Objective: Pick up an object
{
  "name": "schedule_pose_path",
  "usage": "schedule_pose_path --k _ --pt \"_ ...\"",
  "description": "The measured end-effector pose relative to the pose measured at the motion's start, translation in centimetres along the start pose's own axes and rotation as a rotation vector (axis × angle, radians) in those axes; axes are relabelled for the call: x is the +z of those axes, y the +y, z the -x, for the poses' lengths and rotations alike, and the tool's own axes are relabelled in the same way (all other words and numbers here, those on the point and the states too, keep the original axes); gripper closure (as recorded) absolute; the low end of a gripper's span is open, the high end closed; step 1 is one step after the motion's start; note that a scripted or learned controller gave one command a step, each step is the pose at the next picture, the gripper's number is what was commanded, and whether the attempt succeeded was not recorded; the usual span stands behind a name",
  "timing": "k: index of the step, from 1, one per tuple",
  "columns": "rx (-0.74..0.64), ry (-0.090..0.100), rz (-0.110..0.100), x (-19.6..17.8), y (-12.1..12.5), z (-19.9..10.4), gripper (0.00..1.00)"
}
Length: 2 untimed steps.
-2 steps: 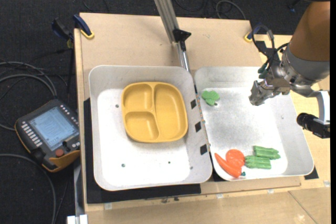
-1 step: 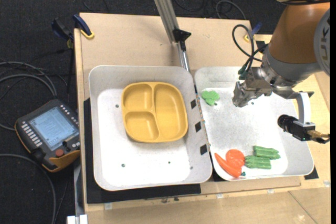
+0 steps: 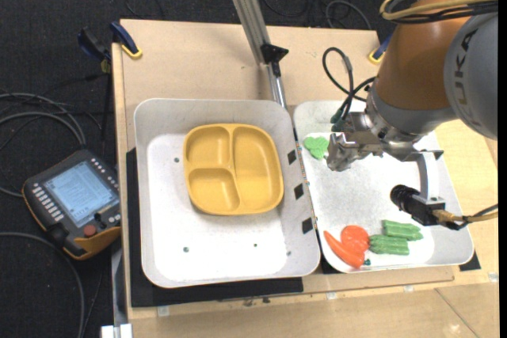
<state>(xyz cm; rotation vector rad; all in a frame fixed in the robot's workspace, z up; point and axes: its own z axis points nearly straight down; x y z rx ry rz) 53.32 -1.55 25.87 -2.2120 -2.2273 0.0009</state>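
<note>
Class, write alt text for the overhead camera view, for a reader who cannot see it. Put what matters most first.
A grey and orange robot arm reaches from the right, its gripper low over the right bin beside a pale green toy. A red tomato, orange carrot and two green pods lie at that bin's near edge. The left bin holds a yellow divided plate.

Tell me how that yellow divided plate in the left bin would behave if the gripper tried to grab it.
The yellow divided plate looks like moulded plastic, so probably stiff and light. It lies flat in the left bin, so it is unlikely to roll or tip. Its broad, low, rounded rim likely gives the gripper little to pinch.
</note>
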Motion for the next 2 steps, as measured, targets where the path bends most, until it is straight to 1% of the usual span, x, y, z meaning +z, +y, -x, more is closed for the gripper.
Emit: schedule_pose_path --k 1,2 --pt "-0.001 0.0 -0.001 2.0 -0.6 -4.8 1.0" --pt "-0.002 0.0 0.0 2.7 -1.7 -10.5 1.0"
